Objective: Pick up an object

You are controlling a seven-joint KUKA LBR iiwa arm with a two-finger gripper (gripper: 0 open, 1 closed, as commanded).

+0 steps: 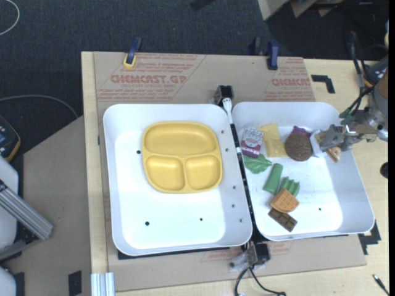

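You've got two white bins side by side on the bench. Left bin (123,184) holds a yellow divided plate (182,155), three compartments, sitting toward the far half. Right bin (345,202) has all the small stuff, clustered in its left and middle part.

Gripper (333,145) is at the right bin's far right edge, arm coming in from the right. Something small and orange-tan shows at its tip, can't tell if that's a held item or part of the fingers. Whether the jaws are spread or pressed together, you can't tell from this view, too small and blurred.

Things in the right bin:
- brown round patty (299,147), just left of the gripper, near but apart from it as far as you can see
- purple piece (300,130) touching the patty's far side
- pale yellow slice (270,139) left of the patty
- white-and-pink packet (252,139) beside the slice, near the bin's left wall
- green leaf (257,163) just under the packet
- green pod (274,178), tilted, with a second green piece (289,185) beside it
- orange waffle-like wedge (284,200) below those
- dark brown bar (283,218) touching the wedge's near side

A yellow clamp (130,58) and a blue clamp (271,54) sit on the board's far edge
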